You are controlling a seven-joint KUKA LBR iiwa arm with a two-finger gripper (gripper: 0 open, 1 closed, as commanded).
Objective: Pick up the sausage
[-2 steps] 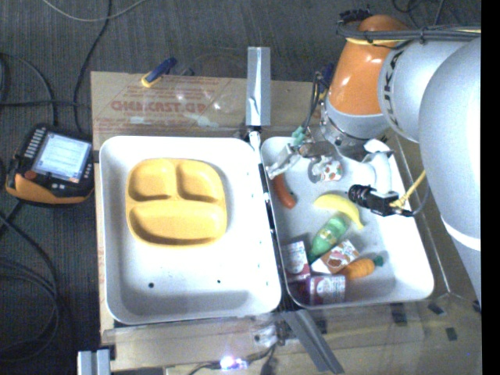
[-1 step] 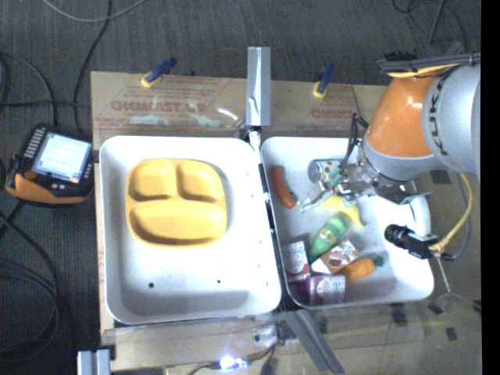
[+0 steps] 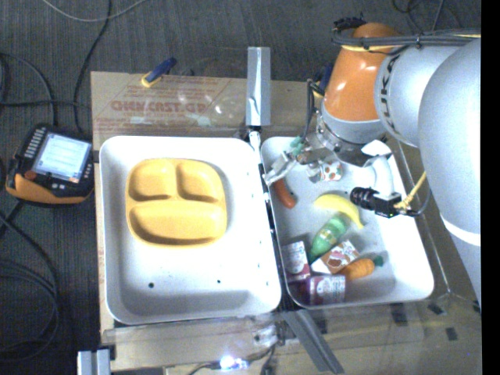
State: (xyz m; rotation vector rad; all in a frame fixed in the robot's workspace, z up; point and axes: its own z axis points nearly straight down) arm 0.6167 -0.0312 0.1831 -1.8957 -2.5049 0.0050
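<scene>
The sausage (image 3: 286, 196) is a short reddish-brown piece lying in the right bin (image 3: 418, 283), near its left wall. My gripper (image 3: 286, 170) hangs right above the sausage's upper end, under the orange wrist band. It looks open, and its metal fingers (image 3: 273, 173) have nothing between them. The sausage rests on the bin floor, with the gripper covering part of its top end.
A banana (image 3: 341, 208), green bottle (image 3: 328, 235), carrot (image 3: 359, 269), red can (image 3: 295, 257), snack packet (image 3: 337, 255) and dark bottle (image 3: 321, 289) crowd the right bin's lower half. The left bin (image 3: 117, 287) holds a yellow divided tray (image 3: 178, 201). A pendant (image 3: 53, 165) lies at far left.
</scene>
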